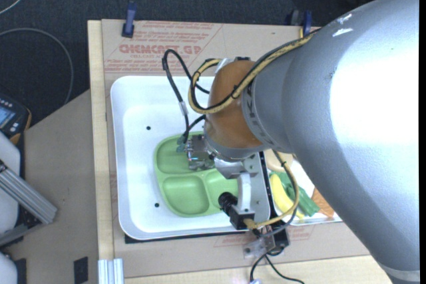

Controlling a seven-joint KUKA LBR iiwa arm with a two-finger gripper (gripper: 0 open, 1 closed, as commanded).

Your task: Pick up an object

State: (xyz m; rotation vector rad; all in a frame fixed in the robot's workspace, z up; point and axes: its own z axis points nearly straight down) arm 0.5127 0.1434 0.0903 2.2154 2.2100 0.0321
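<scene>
Camera view: reaching down into the left shallow white bin [130, 143], grey arm with orange band [229, 113] low over the pale green divided plastic tray [183, 193] lying in that bin's near half. Claw hidden under the wrist, state impossible to tell. Probably the descent-to-grasp step; next, closing on the tray's rim and lifting. Right bin: yellow banana-like object [284, 195] beside something green [307, 204].
</scene>
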